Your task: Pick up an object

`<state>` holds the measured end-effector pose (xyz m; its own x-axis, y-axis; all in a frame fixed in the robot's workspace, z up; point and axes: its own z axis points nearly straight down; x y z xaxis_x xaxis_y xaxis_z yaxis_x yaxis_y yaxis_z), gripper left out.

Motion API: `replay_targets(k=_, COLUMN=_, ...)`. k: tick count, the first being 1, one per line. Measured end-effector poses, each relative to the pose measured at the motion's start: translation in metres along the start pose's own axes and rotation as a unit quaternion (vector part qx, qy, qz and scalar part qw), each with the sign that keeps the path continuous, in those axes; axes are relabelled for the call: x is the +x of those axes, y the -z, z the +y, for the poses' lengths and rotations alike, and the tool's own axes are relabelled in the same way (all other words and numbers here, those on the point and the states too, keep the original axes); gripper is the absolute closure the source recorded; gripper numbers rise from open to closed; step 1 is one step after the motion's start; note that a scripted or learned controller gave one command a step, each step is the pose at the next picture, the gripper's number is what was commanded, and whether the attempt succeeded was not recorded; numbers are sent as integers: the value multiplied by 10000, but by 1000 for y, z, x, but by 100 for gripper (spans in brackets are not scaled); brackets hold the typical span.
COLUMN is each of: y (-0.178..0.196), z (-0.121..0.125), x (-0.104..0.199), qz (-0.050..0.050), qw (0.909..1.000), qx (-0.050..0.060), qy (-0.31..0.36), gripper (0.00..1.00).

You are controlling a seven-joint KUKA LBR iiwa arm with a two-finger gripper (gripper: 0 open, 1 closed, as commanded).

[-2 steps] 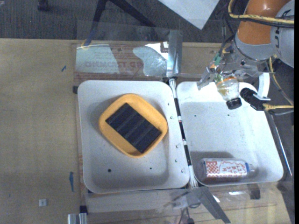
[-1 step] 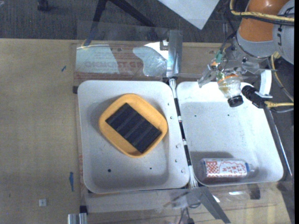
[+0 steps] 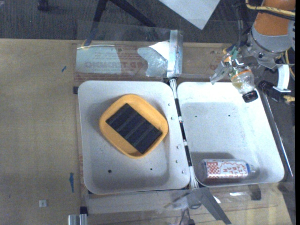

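The gripper (image 3: 234, 69) hangs over the right bin's (image 3: 267, 125) far edge, its grip impossible to read amid clutter. A small bottle (image 3: 244, 83) shows beneath it. A red-checked tube (image 3: 228, 168) lies near the front.

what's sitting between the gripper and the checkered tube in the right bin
Nothing: in the camera view, only bare white floor of the right bin lies between the gripper at its top edge and the checkered tube near its bottom.
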<state>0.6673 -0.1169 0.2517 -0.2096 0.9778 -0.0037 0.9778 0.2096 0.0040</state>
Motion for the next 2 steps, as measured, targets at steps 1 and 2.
replay_targets(k=1, y=10, z=1, x=0, qz=-17, qw=10000, qx=-21, qy=4, gripper=100)
replay_targets(k=2, y=21, z=2, x=-1, qz=-34, qw=10000, qx=-41, qy=7, gripper=100)
